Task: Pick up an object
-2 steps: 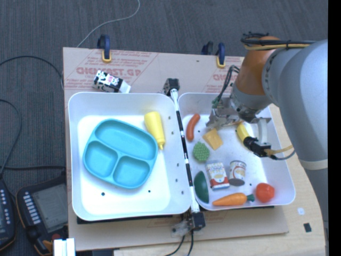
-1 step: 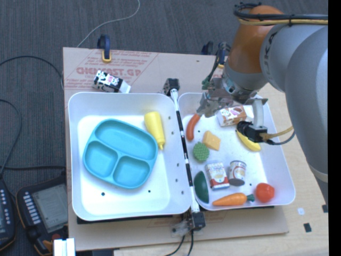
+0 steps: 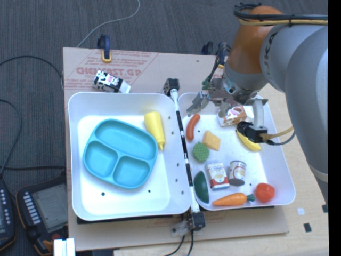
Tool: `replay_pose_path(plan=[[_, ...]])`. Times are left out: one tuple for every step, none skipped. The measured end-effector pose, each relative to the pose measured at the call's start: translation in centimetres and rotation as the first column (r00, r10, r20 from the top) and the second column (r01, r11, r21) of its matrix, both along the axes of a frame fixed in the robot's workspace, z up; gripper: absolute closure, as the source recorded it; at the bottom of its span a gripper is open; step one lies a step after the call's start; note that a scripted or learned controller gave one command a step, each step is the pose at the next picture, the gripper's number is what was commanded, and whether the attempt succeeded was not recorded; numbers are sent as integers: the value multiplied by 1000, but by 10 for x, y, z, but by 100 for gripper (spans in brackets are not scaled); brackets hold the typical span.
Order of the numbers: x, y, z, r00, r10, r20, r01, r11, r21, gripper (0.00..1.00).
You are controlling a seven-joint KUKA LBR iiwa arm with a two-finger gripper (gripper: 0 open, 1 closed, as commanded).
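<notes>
My gripper (image 3: 228, 110) hangs over the far end of the right bin (image 3: 281, 170), fingers spread open. A small brown-and-white packet (image 3: 233, 115) lies on the bin floor between the fingers, and I see no grip on it. Just to its right lies a yellow banana (image 3: 249, 138). Left of the gripper sits an orange-red sausage (image 3: 192, 127). An orange cheese wedge (image 3: 211, 141) and a green knobbly ball (image 3: 201, 152) lie nearer the camera.
The right bin's near end holds two small cans (image 3: 217, 175) (image 3: 237, 171), a tomato (image 3: 264, 192), a carrot (image 3: 230, 199) and a dark green piece (image 3: 200, 185). The left bin (image 3: 80, 196) holds a blue divided plate (image 3: 120, 153) and a yellow bottle-shaped toy (image 3: 155, 128).
</notes>
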State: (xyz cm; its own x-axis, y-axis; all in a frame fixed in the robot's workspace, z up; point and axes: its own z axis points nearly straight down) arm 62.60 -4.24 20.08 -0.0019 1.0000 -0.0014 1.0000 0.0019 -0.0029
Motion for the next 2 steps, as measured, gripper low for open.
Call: replay_pose_path(plan=[[20, -44, -89, 1000, 1, 0, -1, 1000, 1, 0], [44, -55, -114, 1000, 1, 5, -1, 1000, 1, 0]])
